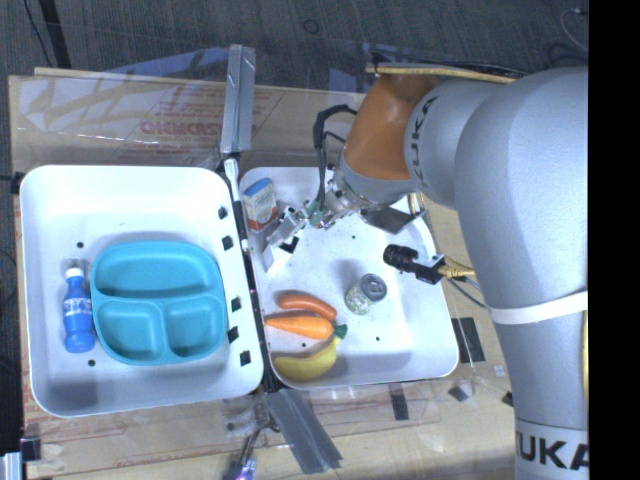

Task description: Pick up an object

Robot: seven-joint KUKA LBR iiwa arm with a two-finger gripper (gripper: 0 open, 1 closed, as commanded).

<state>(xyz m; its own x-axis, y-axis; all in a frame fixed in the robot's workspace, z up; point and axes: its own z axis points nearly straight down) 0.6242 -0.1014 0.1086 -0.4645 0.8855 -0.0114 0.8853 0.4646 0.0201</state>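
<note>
Tool (283,230) sits low in the right bin (425,363), upper-left corner, just beside a small clear jar (259,200) by the divider. Fingers look dark and small; can't tell how far apart, nothing visibly between them. Likely target: jar, touching or nearly. To do well: centre over jar, straddle it, close squarely, lift straight, clear of wall. Alternatives lie lower: carrot (298,323), banana (306,363), glass (364,294). Left bin holds tray (157,303), bottle (77,310).

Bench (130,108) under two white bins (50,298)
</note>
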